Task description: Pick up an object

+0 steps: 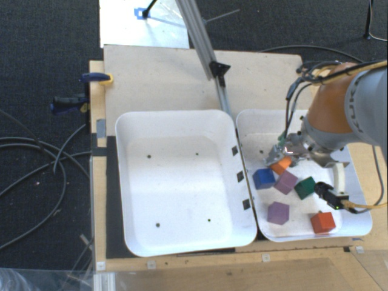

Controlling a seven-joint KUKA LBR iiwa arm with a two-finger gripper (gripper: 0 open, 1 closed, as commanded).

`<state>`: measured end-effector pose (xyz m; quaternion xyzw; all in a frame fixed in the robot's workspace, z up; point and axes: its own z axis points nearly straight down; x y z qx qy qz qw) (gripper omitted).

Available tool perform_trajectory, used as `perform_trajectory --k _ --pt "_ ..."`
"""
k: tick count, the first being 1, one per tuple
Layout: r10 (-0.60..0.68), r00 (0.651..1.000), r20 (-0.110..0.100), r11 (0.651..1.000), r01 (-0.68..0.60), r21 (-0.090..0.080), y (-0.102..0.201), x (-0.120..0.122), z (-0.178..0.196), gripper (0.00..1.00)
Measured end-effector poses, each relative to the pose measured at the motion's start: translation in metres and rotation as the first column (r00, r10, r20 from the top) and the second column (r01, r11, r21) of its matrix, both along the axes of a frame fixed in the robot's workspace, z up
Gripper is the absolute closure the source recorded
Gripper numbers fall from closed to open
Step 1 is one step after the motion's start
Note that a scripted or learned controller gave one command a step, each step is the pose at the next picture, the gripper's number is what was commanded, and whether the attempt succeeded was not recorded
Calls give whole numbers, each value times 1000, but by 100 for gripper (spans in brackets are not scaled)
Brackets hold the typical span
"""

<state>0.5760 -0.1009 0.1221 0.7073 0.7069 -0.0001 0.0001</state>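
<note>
Orange block (281, 165), small and seemingly of plastic or foam, was the object nearest the gripper (277, 157) and so the likeliest target; it lay in the right-hand shallow white bin (254, 126), toward the upper left of the cluster of blocks. Whether it was clasped or merely touched could not be told, for the gripper's metal tip overlapped its upper left edge and hid the contact; how the gripper stood, spread or closed, could not be told either. The block still appeared to rest on the bin floor, so my judgement was that the approach was done while the grasp was unconfirmed and the lift remained to do.

Only a small slanted patch of the block showed. Its visible long axis seemed to run from upper right to lower left, though too little was exposed to be sure.

Just beside it to the lower left lay a blue cube (264, 178), and to the lower right a tilted purple block (285, 182). Farther out were a dark green cube (305, 188), a second purple cube (278, 213) and a red-orange cube (323, 222) near the front right corner. The left-hand white bin (176, 180) stood alongside. The grey arm with its orange band (330, 105) reached in from the right.
</note>
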Motion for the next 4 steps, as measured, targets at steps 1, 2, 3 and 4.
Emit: perform_trajectory --k 1,2,3,4 --pt "7 1000 10 1000 -7 -1 15 33 118 100" --pt "15 1000 4 1000 -15 4 110 22 140 100" --pt "7 1000 -2 1000 -7 0 117 16 112 100" --pt "15 1000 0 1000 -15 5 185 -31 134 100"
